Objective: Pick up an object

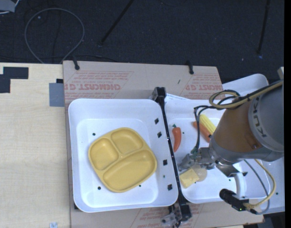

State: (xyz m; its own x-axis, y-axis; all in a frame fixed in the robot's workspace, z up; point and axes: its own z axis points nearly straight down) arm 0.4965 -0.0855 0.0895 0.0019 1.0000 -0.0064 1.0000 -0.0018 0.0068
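**Settle the gripper over the pale yellow block before you close**

Your gripper (195, 164) is low in the right bin (202, 197), near its left wall, with the grey and orange arm (240, 132) reaching in from 3 o'clock. Just at 6 o'clock of the gripper lies a pale yellow block (190, 177), touching or nearly touching the metal parts above it. You cannot tell from this slanted view whether the gripper is open or closed, nor whether the block sits between its tips, so do not count it as held.

Two other candidates lie in the same bin: an orange carrot-like piece (176, 137) at 11 o'clock of the gripper, close to the divider (166, 148), and a yellow corn cob (206, 123) at 1 o'clock, partly behind a black cable.

The block looks the nearest target. To do this well, centre over the block rather than its edge; it lies close to the bin wall, so an offset grasp may push it against the wall instead of catching it. Close fully, then lift straight up and check that the block rises with you.

The left bin (83, 127) holds a yellow divided plate (121, 158), well apart from your work.
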